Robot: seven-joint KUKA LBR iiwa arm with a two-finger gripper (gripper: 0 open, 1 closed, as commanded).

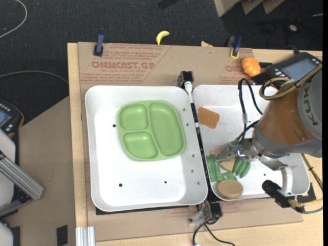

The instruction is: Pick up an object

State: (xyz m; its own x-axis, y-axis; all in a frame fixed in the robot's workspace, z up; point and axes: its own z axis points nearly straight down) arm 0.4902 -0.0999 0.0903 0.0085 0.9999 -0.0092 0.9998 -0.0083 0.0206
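In the right bin (225, 99) lie a flat orange-brown piece (208, 117) toward the back, a green ribbed toy (214, 170) along the left wall, a second green piece (241, 167) beside it, and a round tan disc (229, 188) at the front. My gripper (230, 152) hangs low over the two green pieces, just above and between them. The grey and orange arm (287, 119) covers the bin's right half. The gripper's own body hides whatever may be between its tips.
The left bin (102, 152) holds a green divided plate (151, 130). A small orange ball (250, 66) and a yellow banana toy (162, 36) sit on the cardboard behind the bins. Black cables (246, 104) loop over the right bin's back.
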